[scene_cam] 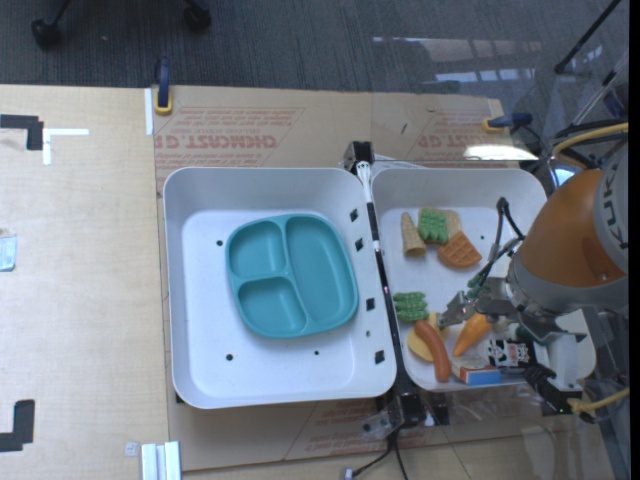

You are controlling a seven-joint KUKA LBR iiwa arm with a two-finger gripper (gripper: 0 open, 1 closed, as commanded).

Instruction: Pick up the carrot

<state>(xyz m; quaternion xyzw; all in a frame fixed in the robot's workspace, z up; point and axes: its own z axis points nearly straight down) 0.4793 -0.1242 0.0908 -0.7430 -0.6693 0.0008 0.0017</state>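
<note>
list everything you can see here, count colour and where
left bin: 1, white, left half of the bench
divided plate: 1, teal, inside the left bin
right bin: 1, white, right of the left bin
carrot: 1, orange, near side of the right bin, at the gripper
sausage: 1, red-orange, left of the carrot
green toy foods: 2, green, one mid-bin, one at the far side
waffle slice: 1, orange, far part of the right bin
small box: 1, red and blue, near edge
arm: 1, grey and orange, over the right bin
gripper: 1, dark, above the carrot

My count from the remote desk

I see two white bins [180,298], one teal tray [292,275], one carrot [470,334], one sausage [433,351].
</note>
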